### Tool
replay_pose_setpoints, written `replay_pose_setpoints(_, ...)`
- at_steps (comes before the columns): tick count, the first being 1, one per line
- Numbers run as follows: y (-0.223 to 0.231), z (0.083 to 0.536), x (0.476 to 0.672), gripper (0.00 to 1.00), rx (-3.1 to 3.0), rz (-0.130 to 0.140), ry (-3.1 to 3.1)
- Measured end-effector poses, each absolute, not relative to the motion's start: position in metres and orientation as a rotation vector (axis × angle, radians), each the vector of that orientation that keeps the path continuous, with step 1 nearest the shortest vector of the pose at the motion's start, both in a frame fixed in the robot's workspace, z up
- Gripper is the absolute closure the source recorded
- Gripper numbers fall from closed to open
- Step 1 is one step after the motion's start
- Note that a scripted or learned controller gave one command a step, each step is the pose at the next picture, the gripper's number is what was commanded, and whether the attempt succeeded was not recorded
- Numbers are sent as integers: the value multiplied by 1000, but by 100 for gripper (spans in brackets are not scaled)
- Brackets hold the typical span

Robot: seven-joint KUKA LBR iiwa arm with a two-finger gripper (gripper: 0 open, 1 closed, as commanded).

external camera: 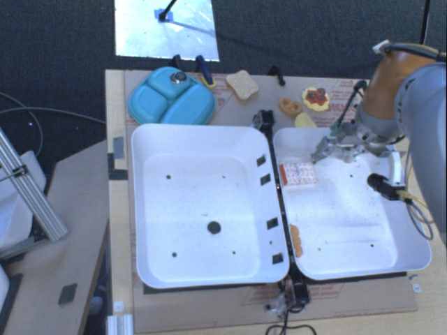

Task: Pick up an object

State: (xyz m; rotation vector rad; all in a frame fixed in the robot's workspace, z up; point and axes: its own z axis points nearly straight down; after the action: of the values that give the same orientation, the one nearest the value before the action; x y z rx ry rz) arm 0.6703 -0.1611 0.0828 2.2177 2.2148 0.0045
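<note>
Camera view: grey two-finger gripper (323, 152) hangs low over right white bin (363, 257), near its back wall. Fingers look slightly spread, nothing between them. Likely target, flat white box with red print (297, 174), lies on bin floor just beside gripper, toward divider. Small orange piece (295, 241) rests well apart against same divider.

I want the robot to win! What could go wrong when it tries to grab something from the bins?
1. The gripper is near the right bin's back wall; it could bump the rim.
2. The small red-and-white box lies flat, so the fingers may slide over it.
3. The orange piece sits tight against the divider wall, which probably leaves little room to close around it.
</note>
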Motion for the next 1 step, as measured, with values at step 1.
replay_pose_setpoints(1, -158, 98, 671, 100, 2208, 8, 2219)
